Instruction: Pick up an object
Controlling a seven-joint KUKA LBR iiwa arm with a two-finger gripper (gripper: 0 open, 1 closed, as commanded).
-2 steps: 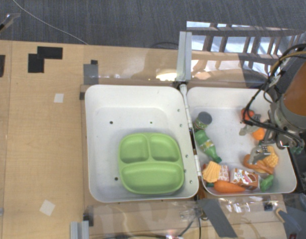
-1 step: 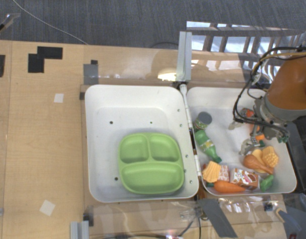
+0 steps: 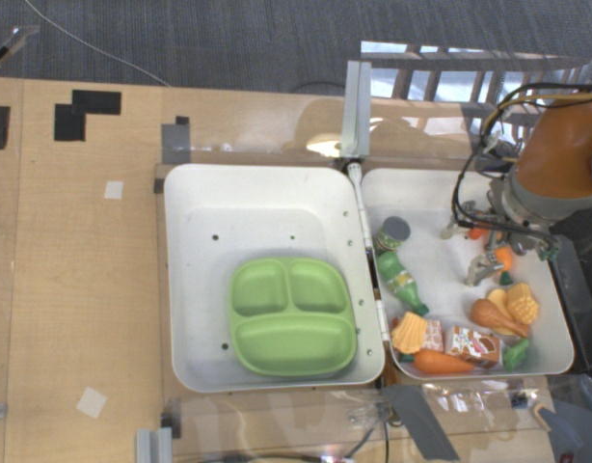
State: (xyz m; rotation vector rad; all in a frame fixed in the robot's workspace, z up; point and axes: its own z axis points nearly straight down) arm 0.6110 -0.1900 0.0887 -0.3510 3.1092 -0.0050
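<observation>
My gripper (image 3: 487,264) hangs low over the right side of the right bin (image 3: 426,210), under the orange wrist band. A small orange piece (image 3: 505,256) lies right against it, and a small dark green piece (image 3: 508,279) sits just below that; whether either is gripped is unclear. Below the gripper rest a brown drumstick (image 3: 493,314) and a yellow corn cob (image 3: 522,304). Along the bin's front edge lie an orange wedge (image 3: 409,333), a carrot (image 3: 443,362), a red and white packet (image 3: 467,343) and a green piece (image 3: 516,355). A green bottle (image 3: 400,278) and a grey disc (image 3: 396,229) lie by the divider.
The left bin (image 3: 248,201) holds a green divided plate (image 3: 293,316) in its front half. A metal post (image 3: 355,104) and a rail stand behind the bins. Black cables loop above the wrist at the right bin's back right corner.
</observation>
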